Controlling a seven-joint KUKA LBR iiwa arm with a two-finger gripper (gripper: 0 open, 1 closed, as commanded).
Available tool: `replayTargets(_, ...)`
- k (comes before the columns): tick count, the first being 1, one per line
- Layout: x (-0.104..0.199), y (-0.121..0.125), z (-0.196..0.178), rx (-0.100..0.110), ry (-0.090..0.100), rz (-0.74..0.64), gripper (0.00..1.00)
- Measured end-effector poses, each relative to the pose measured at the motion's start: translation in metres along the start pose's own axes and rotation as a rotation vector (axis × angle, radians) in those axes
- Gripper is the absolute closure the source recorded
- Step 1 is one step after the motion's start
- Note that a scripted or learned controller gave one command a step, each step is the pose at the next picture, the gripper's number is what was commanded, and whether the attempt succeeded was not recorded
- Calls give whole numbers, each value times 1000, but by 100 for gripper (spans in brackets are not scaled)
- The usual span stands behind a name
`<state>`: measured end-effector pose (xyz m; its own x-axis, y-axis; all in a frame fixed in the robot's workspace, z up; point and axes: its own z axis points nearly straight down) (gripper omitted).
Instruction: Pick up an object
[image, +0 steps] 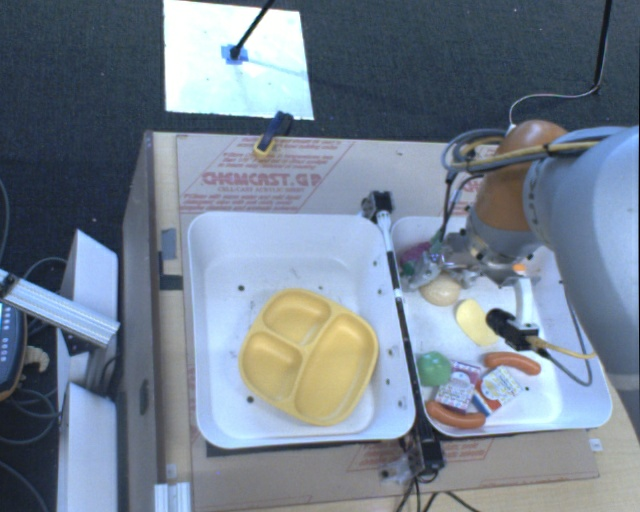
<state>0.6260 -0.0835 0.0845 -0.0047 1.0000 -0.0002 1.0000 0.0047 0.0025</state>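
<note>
My gripper (443, 266) hangs low over the back left of the right bin (585, 400). Just below it lies a pale cream oval piece (440, 292), close to or touching the gripper's tip. A purple item (412, 265) lies to its left by the bin wall. A yellow slice (474, 321) sits a little nearer the front. At the front are a green ball (433, 367), two small printed cartons (456, 390) (500, 385) and two orange sausages (512, 362) (455, 416).
The left bin (215, 300) holds a yellow three-compartment tray (308, 354). A black divider rail (396, 290) runs between the bins. The grey arm (585, 230) covers the right bin's back right corner.
</note>
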Motion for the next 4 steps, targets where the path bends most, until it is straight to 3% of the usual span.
replayTargets(1,-13,37,5,31,7,5,0)
replayTargets(2,-18,37,5,30,6,4,0)
replayTargets(3,-12,29,0,4,0,3,0)
replayTargets(4,-12,28,-9,13,0,-1,100)
